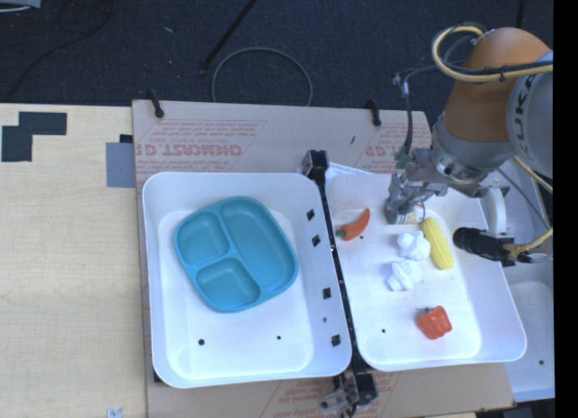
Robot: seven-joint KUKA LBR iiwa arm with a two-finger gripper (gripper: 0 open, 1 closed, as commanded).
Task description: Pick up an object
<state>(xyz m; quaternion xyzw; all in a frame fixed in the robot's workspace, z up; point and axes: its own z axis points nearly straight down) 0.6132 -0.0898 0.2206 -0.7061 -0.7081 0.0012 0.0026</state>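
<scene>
My gripper (pixel 404 209) hangs over the far part of the right bin (pixel 492 339), just left of a yellow corn cob (pixel 438 241) and right of an orange-red chilli pepper (pixel 355 225). Nothing shows between its fingers. Two white crumpled lumps lie below it, one (pixel 414 245) beside the corn and one (pixel 405 274) a little nearer. A red bell pepper (pixel 433 321) sits toward the near side of the right bin.
The left bin (pixel 172 344) holds a blue divided plate (pixel 235 252). A black divider (pixel 330 263) runs between the two bins. A black cylindrical part (pixel 483 243) juts over the right bin's right rim. Cardboard lies beneath the bins.
</scene>
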